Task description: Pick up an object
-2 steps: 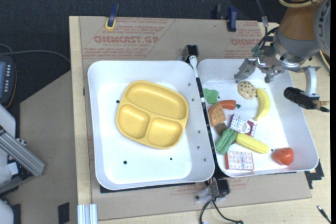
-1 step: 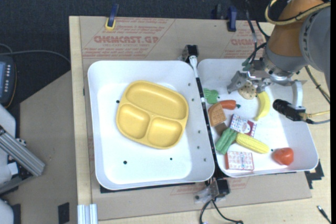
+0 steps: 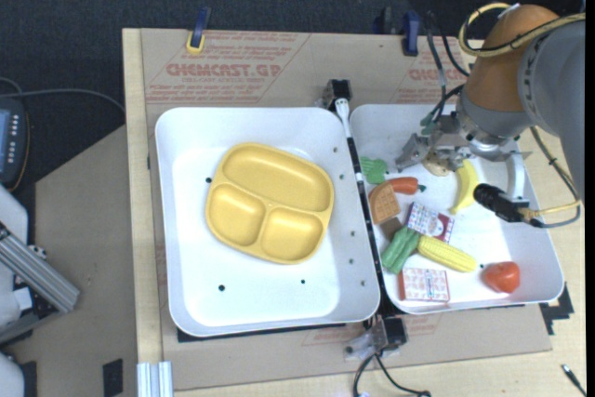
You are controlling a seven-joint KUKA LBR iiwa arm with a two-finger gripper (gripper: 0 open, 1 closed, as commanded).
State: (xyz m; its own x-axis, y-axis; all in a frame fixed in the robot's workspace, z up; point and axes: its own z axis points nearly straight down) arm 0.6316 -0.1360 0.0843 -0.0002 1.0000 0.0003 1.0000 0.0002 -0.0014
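End effector (image 3: 429,147) poised low over the right bin's (image 3: 544,267) far corner, presumably choosing among the clustered toy food; grip state cannot be told; banana (image 3: 465,186) just beside it; yellow tray (image 3: 269,202) occupies the left bin (image 3: 177,200).

The tabletop (image 3: 279,60) is brown board with red lettering. Two white bins sit side by side on it: the left bin (image 3: 177,228) and the right bin (image 3: 530,246).
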